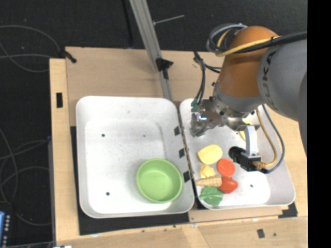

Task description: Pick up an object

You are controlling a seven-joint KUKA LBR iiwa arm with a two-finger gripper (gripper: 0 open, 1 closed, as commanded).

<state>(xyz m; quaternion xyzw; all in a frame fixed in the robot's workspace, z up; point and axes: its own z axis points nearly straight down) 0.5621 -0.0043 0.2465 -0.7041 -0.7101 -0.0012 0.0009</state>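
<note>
The worktop carries two shallow white bins side by side. The left bin holds a green bowl near its lower right corner. The right bin holds a close cluster of small items at its lower left.

The arm hangs over the upper part of the right bin, with the gripper near the bin's upper left corner, above the cluster and apart from it. Whether it is released or clenched cannot be told; nothing is seen in its grasp.

Candidate items, largest first: a yellow lemon-like piece, a red tomato-like piece, a second red piece, a green leafy piece, and a tan stick-like piece. They touch or nearly touch one another.

Judgement: these appear to be light, rigid plastic play food, smooth and liable to slip or roll. The yellow piece lies uppermost in the cluster, with open floor above it; a grasp across its narrower width looks most workable. The crowded neighbours risk being nudged.
</note>
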